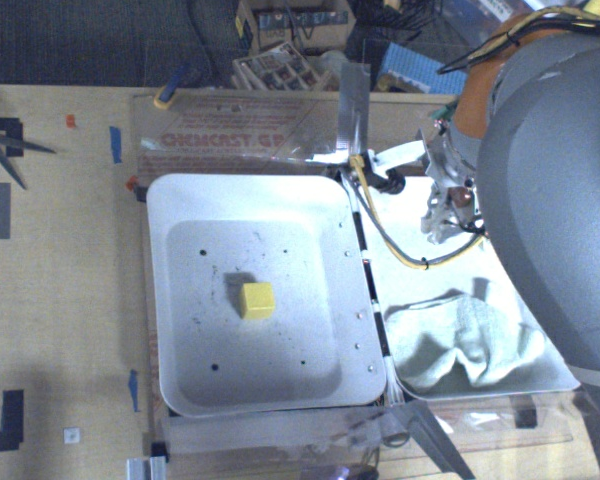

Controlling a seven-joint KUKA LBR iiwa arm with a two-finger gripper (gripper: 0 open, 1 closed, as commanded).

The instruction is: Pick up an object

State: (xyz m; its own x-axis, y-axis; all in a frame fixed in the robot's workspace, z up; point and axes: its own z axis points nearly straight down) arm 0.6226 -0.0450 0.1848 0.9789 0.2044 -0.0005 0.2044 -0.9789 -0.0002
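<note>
You have one yellow block (258, 300) in the left bin (180, 208) and one white cloth (460, 343) in the right bin (405, 233). The gripper (442, 218) hangs above the right bin; you cannot tell its state.

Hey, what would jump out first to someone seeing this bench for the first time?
A small yellow cube sits alone near the middle of the left white bin. A crumpled white cloth lies in the right bin, and the big grey arm looms over that side.
</note>
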